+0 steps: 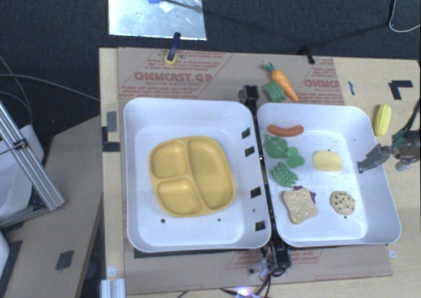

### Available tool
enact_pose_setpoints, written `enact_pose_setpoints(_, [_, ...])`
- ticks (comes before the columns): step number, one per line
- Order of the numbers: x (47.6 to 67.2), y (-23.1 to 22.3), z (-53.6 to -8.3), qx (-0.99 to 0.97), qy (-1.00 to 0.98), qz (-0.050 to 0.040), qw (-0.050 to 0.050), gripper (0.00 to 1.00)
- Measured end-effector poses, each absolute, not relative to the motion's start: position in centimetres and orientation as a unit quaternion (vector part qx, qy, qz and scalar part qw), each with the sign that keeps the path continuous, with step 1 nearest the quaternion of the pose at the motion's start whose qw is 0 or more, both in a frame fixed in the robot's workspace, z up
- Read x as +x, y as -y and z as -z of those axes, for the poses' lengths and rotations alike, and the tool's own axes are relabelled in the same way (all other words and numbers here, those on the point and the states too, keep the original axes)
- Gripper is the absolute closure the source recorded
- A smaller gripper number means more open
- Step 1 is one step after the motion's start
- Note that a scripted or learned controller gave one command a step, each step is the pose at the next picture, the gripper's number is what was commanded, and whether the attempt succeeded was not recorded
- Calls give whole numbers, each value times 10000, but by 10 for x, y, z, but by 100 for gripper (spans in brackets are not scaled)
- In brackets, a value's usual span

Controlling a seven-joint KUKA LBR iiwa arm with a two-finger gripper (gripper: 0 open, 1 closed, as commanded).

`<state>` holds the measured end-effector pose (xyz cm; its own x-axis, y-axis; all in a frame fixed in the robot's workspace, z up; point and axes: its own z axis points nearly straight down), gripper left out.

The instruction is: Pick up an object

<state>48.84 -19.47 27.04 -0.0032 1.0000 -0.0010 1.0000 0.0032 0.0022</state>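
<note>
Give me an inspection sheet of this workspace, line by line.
Surface: bench under printed cardboard, two white bins side by side.
Job's things: right bin holds sausage, green pieces, yellow piece, sandwich, cookie.
Clutter: yellow divided plate in left bin; carrot and corn on the bench.
Grippers: gripper at the right bin's right rim, nothing between its fingers.
Cables: black cables at left.
Surroundings: dark carpet, foil sheet.

The arm is cut off by the frame's edge at three o'clock, leaving its gripper (376,158) as a small grey shape whose fingers are too small to read. At eleven o'clock of the sandwich (299,204), a green piece (284,173) is too blurred to identify.
</note>
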Motion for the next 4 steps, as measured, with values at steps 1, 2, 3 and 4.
enact_pose_setpoints(1, [484, 124, -129, 7038, -7104, 17, -67, 0])
enact_pose_setpoints(2, [531, 61, -187, 7028, -7113, -32, 26, 0])
enact_pose_setpoints(3, [488, -4, -390, 7026, -7115, -85, 57, 0])
enact_pose_setpoints(4, [492, -60, -175, 7050, -7092, 48, -50, 0])
